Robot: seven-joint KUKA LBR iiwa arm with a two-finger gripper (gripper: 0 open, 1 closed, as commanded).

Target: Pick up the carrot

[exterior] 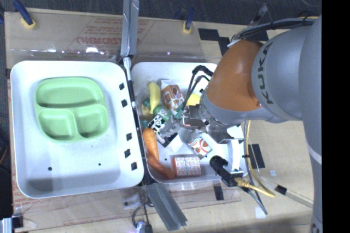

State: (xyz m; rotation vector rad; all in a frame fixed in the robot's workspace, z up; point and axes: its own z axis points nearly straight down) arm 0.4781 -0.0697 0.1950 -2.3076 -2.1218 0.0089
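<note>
Pincer (183, 123) sits low in the right bin (164, 70), mid-clutter; can't tell how wide it's open or whether it has anything. 1 carrot (151, 149) lies along that bin's left wall, just left and below the pincer, apart from it. Also in that bin: 1 banana (155, 96), 1 can (187, 165) on its side touching the carrot's lower end, several small packets. Left bin (27, 172): 1 green divided tray (71, 107). 2 bins total on the worktop (71, 29).
</note>
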